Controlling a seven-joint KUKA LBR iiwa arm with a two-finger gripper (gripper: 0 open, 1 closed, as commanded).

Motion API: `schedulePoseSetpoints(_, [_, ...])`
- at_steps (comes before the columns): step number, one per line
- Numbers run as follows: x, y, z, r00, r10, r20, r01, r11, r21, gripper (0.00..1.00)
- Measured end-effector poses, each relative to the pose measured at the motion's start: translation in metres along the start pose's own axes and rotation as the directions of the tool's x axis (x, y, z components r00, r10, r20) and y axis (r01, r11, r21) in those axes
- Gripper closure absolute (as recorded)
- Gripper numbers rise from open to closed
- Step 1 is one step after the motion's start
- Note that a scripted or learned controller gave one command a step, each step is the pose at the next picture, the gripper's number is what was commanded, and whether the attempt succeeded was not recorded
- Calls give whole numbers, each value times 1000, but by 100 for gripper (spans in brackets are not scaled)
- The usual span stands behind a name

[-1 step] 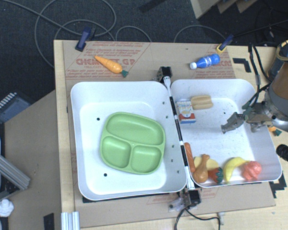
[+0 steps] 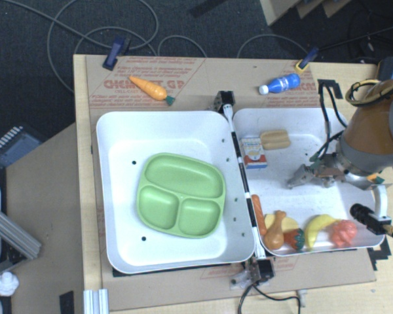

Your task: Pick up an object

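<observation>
Dark carpet around a pale wooden bench

Grey cables (image 2: 85, 25) loop over the dark floor (image 2: 26, 77); the bench (image 2: 183, 70) fills the middle under even light.

You'll find the arm (image 2: 380, 133) cut off by the right edge, and it covers part of the right bin (image 2: 281, 120) floor. The hand (image 2: 300, 178) is blurred (its tips too small to read). The small carton (image 2: 253, 152) carries print you can't make out.
</observation>
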State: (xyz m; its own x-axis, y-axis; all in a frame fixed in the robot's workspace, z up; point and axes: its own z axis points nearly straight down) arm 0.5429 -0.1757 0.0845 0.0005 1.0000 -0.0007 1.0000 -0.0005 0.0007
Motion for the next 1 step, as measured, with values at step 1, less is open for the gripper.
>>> schedulePoseSetpoints(1, [51, 45, -4, 1000, -2, -1, 2, 1000, -1, 0])
